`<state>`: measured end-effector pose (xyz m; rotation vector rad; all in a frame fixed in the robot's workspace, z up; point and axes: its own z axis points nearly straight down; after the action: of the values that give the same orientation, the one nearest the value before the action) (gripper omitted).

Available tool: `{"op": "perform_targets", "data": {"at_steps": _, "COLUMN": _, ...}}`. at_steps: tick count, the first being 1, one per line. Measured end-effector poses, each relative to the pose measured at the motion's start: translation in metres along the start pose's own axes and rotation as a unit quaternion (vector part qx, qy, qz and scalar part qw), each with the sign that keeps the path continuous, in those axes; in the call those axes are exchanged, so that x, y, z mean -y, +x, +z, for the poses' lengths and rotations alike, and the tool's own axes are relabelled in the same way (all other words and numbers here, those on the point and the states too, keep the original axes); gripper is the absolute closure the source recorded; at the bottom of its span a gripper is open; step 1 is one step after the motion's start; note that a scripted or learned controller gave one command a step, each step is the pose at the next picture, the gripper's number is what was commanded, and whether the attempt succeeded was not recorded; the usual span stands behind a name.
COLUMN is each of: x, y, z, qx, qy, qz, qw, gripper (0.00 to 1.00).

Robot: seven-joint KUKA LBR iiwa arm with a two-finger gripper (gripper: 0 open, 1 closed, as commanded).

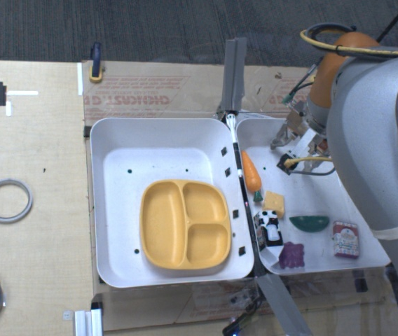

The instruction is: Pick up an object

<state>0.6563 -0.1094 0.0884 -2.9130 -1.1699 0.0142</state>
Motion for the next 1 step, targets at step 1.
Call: {"op": "perform_targets", "data": {"at_steps": 1, "x": 0.0098, "y": -0.025, "z": 0.0007, "qx": 0.0, "qy": 0.001, "qz": 0.233, "qw": 0.9724, "gripper": 0.0}}
